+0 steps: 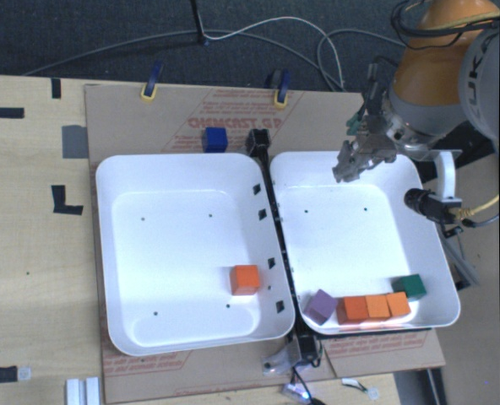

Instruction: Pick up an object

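My arm (453,57) is cut off by the right edge of the frame in the upper right. My gripper (351,169) appears there as a small grey mass, its tips too small to resolve. The clamp (296,357) at the lower centre is partly hidden beneath the bins' (271,226) adjoining rims.

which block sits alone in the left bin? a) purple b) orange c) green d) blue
b: a single orange block lies in the left bin, near its lower right; the purple block and green block lie in the right bin, and the blue block sits on the cardboard beyond the bins.
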